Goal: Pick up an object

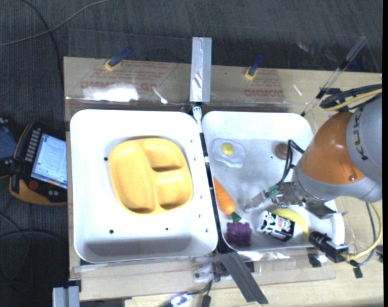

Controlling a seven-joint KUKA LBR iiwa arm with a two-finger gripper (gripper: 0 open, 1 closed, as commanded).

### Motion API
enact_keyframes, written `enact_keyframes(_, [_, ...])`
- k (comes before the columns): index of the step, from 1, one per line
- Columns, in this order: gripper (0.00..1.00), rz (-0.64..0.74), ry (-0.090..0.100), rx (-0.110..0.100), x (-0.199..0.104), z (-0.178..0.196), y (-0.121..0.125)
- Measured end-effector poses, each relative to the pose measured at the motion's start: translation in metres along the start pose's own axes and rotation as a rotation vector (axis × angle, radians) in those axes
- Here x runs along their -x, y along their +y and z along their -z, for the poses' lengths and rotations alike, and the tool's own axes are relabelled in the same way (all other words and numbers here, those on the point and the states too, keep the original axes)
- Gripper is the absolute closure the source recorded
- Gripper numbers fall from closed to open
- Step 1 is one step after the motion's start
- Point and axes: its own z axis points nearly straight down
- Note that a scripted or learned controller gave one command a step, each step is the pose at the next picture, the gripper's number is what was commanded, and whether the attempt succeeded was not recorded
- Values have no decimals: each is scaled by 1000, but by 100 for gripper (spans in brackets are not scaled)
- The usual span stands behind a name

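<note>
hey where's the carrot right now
The carrot lies in the right bin, against its left wall, below the fried egg and just above the purple grapes.

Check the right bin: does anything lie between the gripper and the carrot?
Nothing visible does. The gripper hangs over bare bin floor just right of the carrot. The purple grapes lie below that gap, the fried egg above it.

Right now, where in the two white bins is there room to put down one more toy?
Bare floor lies in the right bin, between the fried egg and the brown piece. The left bin has a bare strip in front of the yellow tray. It is crowded around the carrot, purple grapes, banana and gripper.
</note>
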Motion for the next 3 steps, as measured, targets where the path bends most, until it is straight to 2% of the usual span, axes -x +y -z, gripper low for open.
enact_keyframes(1, [0, -79, -3, 2, -30, -1, 49])
enact_keyframes(2, [0, -214, 5, -3, -23, -1, 62])
enact_keyframes(3, [0, -280, -1, 3, 2, 0, 1])
